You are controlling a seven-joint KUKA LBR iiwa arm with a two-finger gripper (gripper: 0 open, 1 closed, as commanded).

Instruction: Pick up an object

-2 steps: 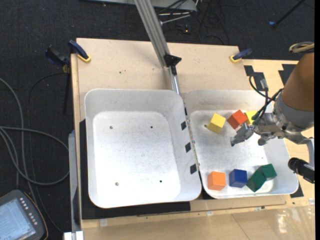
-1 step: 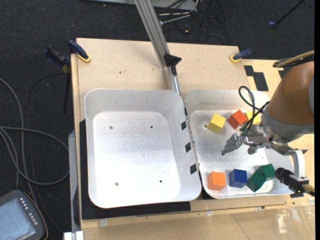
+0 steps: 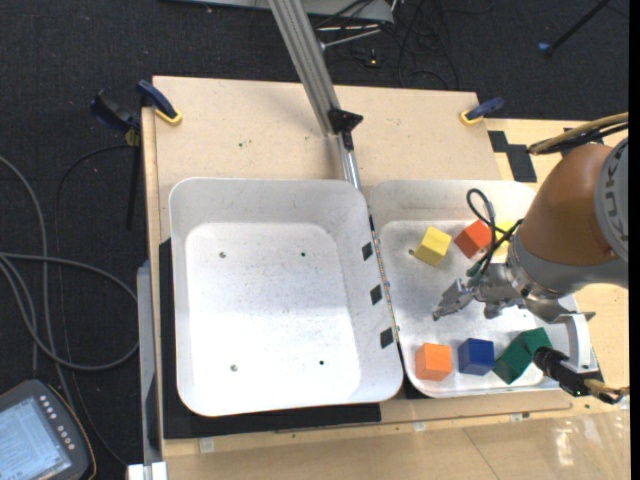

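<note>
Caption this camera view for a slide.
Hand over right white bin among yellow, orange, blue cubes.

Arm (image 3: 575, 223) reaches in from right over right bin (image 3: 400, 268); gripper (image 3: 455, 303) hangs w/ nothing between its fingers, spread apart, near bin's middle; yellow block (image 3: 434, 246) above-left of gripper; red-orange block (image 3: 473, 238) just right of yellow; orange block (image 3: 433, 361) below gripper, blue block (image 3: 477, 356) & green block (image 3: 523, 354) in a row to its right; left bin (image 3: 270, 298) beside, on tabletop (image 3: 260, 128).
</note>
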